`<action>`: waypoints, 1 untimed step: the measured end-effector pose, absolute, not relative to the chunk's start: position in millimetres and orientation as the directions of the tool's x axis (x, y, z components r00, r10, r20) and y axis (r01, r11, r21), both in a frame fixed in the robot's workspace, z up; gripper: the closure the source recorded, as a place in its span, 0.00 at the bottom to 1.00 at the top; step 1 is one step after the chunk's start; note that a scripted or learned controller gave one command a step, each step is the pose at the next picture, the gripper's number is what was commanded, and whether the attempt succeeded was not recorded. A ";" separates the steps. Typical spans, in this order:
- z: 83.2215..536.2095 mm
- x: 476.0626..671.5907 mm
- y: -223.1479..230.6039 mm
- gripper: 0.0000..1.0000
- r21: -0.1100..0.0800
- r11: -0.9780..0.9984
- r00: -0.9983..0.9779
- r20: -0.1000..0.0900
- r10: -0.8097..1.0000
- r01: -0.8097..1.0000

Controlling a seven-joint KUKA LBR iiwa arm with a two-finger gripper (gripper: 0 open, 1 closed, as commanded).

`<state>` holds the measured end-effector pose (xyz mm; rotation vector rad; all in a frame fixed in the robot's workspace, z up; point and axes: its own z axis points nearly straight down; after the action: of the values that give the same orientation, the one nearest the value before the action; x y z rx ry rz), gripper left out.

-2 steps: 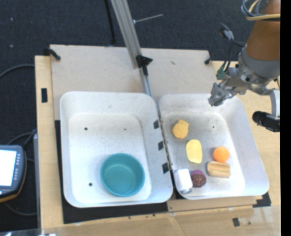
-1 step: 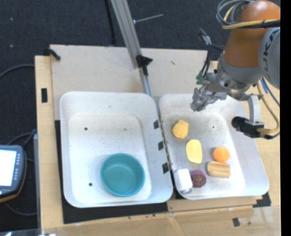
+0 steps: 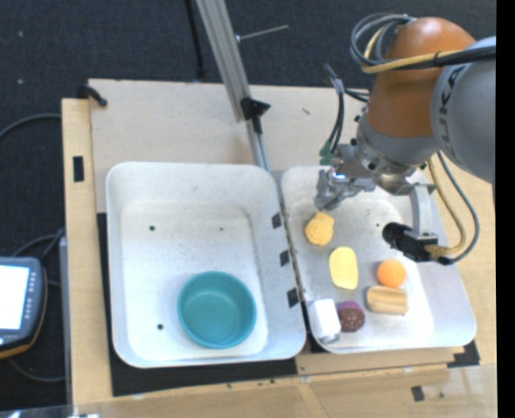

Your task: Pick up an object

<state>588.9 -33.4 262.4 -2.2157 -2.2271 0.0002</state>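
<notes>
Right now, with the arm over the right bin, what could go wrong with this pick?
The gripper sits just above the yellow bumpy object, near the bin's left wall; a descent could clip that wall. The yellow block lies close below, so a grasp may nudge it. The rounded object might also slip out.

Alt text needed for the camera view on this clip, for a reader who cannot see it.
A grey-and-orange arm's gripper hangs over the right bin, just above a yellow bumpy fruit. Nearby lie a pale yellow piece, an orange, a bread roll, a purple item and a white block. The left bin holds a teal bowl.
</notes>
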 end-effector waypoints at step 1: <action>264.3 579.8 12.5 1.00 0.001 0.007 -0.007 0.001 1.000 1.000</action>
<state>579.8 12.5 264.3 -2.2140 -2.2286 -0.0020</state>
